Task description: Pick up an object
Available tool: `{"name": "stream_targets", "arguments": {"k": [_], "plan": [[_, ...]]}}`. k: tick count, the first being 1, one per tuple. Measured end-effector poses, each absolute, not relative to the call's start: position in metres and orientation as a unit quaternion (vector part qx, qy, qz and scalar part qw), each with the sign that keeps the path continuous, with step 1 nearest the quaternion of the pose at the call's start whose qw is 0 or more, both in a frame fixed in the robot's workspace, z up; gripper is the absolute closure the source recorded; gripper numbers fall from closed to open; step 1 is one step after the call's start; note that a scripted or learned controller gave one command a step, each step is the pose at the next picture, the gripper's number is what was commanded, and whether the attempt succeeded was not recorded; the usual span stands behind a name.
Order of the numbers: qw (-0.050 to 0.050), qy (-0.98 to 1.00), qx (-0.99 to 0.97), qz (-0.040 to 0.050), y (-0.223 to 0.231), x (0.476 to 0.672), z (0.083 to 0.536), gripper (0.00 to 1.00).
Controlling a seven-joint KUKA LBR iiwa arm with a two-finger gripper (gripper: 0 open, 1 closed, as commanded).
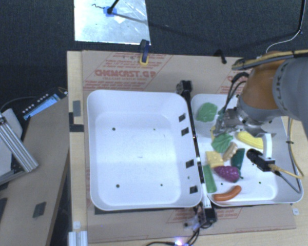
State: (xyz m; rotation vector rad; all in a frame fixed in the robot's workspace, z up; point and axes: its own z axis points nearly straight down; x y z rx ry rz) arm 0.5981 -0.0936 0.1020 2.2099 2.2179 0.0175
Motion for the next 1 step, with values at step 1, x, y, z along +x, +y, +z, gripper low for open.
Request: {"name": "stream_targets", "arguments": {"k": [1], "plan": [[0.003,0.709,0.705,0.0029,-0.0651,0.5932,0.1898,1.0]]}}
